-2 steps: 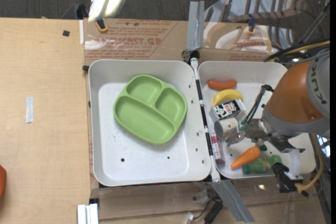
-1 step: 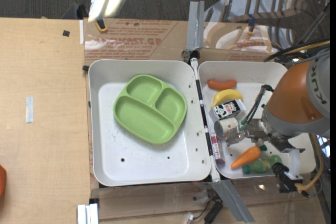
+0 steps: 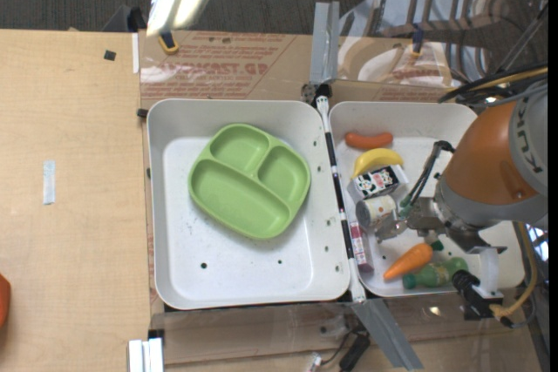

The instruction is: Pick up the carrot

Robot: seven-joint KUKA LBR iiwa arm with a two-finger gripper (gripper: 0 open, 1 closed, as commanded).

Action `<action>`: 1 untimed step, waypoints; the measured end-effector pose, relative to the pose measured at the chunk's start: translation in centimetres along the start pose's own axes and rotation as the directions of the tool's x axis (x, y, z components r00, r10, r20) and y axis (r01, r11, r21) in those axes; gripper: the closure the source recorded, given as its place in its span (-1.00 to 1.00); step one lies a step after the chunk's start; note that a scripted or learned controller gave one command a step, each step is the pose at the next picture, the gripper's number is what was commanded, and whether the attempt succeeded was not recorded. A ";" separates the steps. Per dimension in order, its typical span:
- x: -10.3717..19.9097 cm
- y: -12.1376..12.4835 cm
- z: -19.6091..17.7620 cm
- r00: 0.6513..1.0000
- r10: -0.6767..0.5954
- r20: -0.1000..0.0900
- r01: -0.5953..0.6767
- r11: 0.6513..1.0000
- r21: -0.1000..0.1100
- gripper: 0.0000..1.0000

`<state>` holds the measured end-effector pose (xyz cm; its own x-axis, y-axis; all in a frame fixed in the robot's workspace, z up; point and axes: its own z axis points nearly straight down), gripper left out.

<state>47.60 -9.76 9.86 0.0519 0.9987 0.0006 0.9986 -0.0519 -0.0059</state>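
Nearest the camera, front of right bin [image 3: 516, 281]: carrot [image 3: 408, 261], orange, toy-like.
- Position: lies flat on bin floor, front-centre of right bin. Green item [image 3: 433, 276], prob. its leafy top or a separate green veg (can't tell which), touches its lower right side.
- Axis: long axis runs diagonal, lower left to upper right. Narrow tip points lower left, toward the divider between bins; thick end points upper right, toward the arm.
- Handling (judgement): looks like moulded plastic, so light, stiff, not fragile. Smooth tapered skin, likely slippery; a grip near the tip could squeeze it out. Best hold approx. mid-body or slightly toward thick end, jaws set across the long axis.
- Clearance: open floor to its left; green item crowds the right side.

Just behind carrot: gripper [image 3: 410, 218], at end of grey arm w/ orange band [image 3: 493, 161]. Hangs above and just beyond the carrot's thick end. Jaws: can't tell if open or closed; nothing visibly held.

Mid right bin: small white cup [image 3: 377, 209], beside gripper; carton w/ black-white print [image 3: 378, 180]; banana [image 3: 377, 159].

Far right bin: red sausage-like item [image 3: 369, 138], near back wall.

Left bin [image 3: 166, 187]: green divided plate [image 3: 250, 180], well apart from carrot.

Worktop [image 3: 70, 187]: pale wood, left of bins.
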 end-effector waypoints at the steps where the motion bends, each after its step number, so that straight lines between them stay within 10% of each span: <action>1: 0.0 0.0 0.0 1.000 0.000 0.000 0.000 1.000 0.000 -1.00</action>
<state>47.60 -9.76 9.86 0.0519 0.9987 0.0006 0.9986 -0.0518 -0.0059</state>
